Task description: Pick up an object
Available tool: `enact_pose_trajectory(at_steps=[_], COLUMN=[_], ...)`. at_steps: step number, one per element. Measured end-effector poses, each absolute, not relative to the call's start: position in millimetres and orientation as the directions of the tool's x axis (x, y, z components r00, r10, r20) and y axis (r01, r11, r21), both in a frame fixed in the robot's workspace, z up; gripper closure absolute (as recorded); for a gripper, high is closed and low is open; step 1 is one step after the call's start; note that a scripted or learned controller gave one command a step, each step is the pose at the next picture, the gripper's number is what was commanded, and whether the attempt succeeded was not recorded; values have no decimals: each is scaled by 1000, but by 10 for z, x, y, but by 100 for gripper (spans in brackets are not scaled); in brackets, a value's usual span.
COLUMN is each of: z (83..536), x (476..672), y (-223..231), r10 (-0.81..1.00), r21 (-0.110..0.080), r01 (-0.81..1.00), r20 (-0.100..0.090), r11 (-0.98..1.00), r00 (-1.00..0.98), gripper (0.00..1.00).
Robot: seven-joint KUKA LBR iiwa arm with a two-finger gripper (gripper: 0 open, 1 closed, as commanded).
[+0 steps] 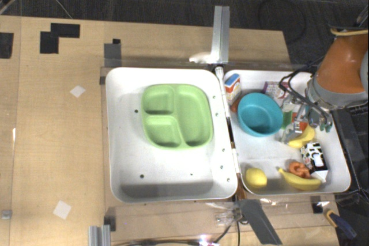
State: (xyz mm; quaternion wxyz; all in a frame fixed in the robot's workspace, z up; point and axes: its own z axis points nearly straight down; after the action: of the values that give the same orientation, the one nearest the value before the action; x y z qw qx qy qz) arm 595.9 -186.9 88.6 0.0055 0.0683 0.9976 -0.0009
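Observation:
My gripper (295, 121) is low in the right bin (341, 180), just right of a blue bowl (260, 113). It hangs over a small red and green item (297, 124) and a short yellow banana piece (304, 138). Toward the front of that bin lie a lemon (256, 177), a long banana (301, 181) with an orange item (298, 169) on it, and a black and white box (315, 157). A small white carton (232, 86) stands at the bin's back left corner. The arm's orange band (343, 68) covers the bin's back right part.
The left bin (124, 176) holds a green divided plate (176, 115). A metal post (221, 34) stands behind the seam between the bins. Black cables (291, 82) loop near the wrist. Bare wooden bench (52, 141) stretches to the left.

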Motion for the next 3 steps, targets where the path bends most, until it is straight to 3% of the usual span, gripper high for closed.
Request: enact_pose_trajectory(at_steps=[2, 3], z=[910, 885], x=[5974, 6166], y=[-1385, -1109], r10=[354, 379], r21=[-26, 0], r01=[354, 379], r20=[-23, -9], r11=[935, 926], r00=[-935, -926], gripper=[0, 0])
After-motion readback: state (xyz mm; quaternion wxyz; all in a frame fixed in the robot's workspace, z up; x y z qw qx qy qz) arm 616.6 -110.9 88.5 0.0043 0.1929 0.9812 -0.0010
